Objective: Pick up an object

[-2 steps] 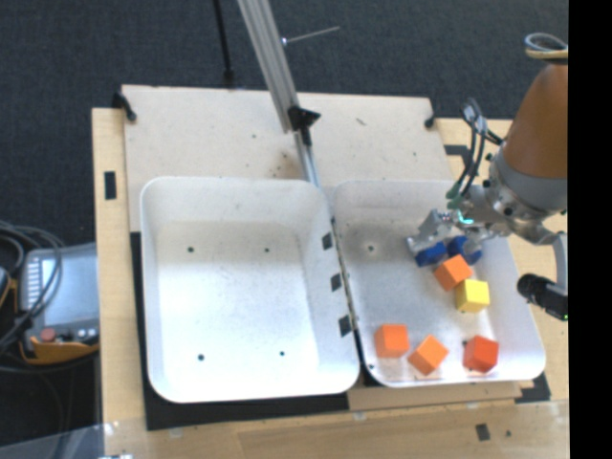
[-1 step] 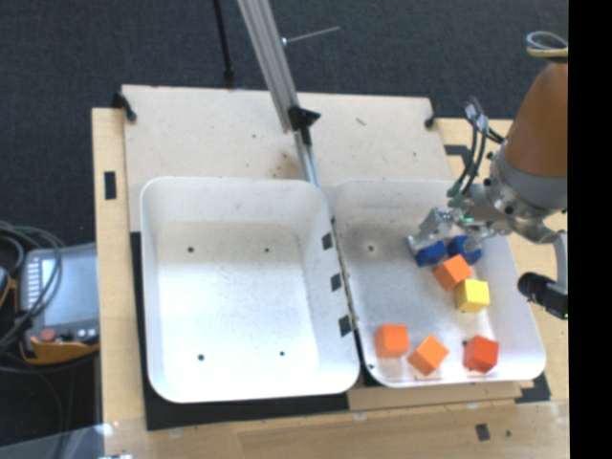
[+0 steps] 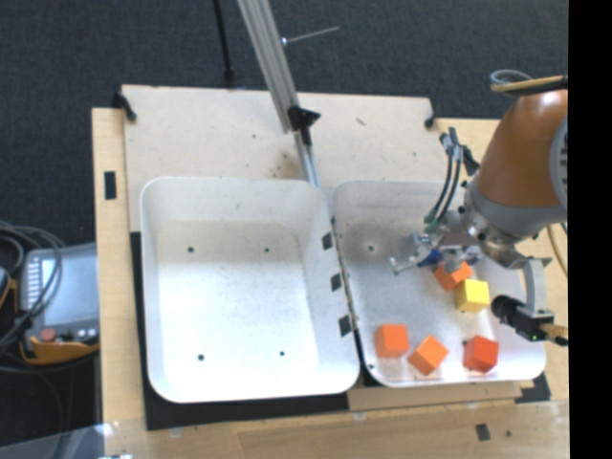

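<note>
Three orange blocks (image 3: pixel 428 353) line the right bin's (image 3: pixel 368 220) front edge; we see a yellow cube (image 3: pixel 472 295) beside the gripper (image 3: pixel 442 254), grip state unclear.

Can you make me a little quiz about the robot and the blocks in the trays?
1. True or false: the yellow block lies in the right bin.
2. Which bin is the claw over? A) left bin B) right bin
3. Fill in: three blocks lie in a row near the right bin's front edge: an orange block, a second orange block, tilted, and a ____ one.

Key: 1 true. 2 B. 3 red.
</note>
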